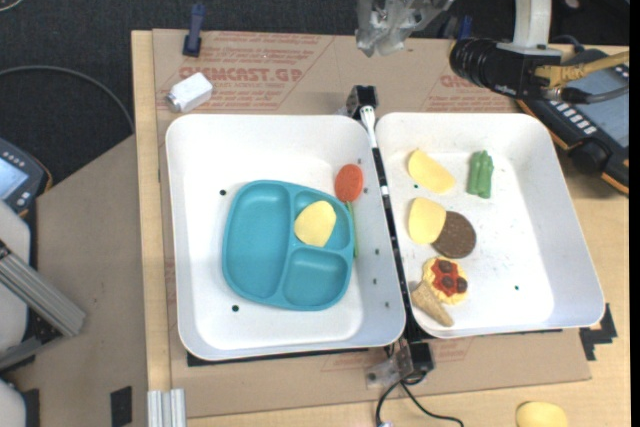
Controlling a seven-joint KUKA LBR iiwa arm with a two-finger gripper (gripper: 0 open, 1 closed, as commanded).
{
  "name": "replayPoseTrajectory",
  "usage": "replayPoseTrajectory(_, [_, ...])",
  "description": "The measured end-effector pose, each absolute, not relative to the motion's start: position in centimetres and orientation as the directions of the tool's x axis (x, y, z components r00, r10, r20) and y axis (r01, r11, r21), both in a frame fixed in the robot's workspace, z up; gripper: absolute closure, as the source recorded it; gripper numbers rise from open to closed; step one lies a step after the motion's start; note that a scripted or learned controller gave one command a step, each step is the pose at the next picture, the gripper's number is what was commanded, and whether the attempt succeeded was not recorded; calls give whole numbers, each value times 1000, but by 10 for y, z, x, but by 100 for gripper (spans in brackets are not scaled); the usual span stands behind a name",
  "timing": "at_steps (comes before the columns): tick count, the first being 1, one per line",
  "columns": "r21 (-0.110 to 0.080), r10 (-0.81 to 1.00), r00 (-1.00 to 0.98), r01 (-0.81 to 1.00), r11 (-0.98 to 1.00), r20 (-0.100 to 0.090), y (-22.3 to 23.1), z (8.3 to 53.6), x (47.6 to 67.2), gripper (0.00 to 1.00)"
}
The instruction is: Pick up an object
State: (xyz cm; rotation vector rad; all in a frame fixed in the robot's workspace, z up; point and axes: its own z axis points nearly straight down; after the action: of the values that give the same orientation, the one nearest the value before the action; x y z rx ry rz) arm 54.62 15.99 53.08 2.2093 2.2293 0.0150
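The objects I might pick all lie below my tool (388, 23) in the picture, well apart from it. In the right bin (560, 215), down and to the right of the tool, sit a yellow piece (431, 171) with a green piece (481, 174) beside it, then a second yellow piece (425, 219) touching a brown round cookie (457, 234), and lowest a pizza slice (443, 288). In the left bin (195, 215), down and to the left of the tool, a teal divided tray (260, 245) carries a yellow lemon-like piece (316, 224) in its upper right compartment, and an orange-red piece (349, 182) lies just beside the tray's upper right corner, close to the wall between the bins.

My tool hangs above the far edge of the counter (290, 70), beyond both bins, roughly in line with the seam where they meet. My wrist points down from the top of the view. I cannot tell how the tool is set, and nothing shows in its grip.

Left of the tool on the counter lie a small white block (190, 93) and a blue clip (193, 28).
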Motion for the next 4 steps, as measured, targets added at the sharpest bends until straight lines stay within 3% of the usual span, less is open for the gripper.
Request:
replayPoseTrajectory(1, [-15,1000,-7,1000,7,-4,206,405,494,100])
replayPoseTrajectory(2, [-10,1000,-4,1000,4,-3,226,343,477,100])
replayPoseTrajectory(3, [16,1000,-2,1000,1,8,224,477,480,100])
replayPoseTrajectory(4, [9,1000,-2,1000,2,4,224,539,479,100])
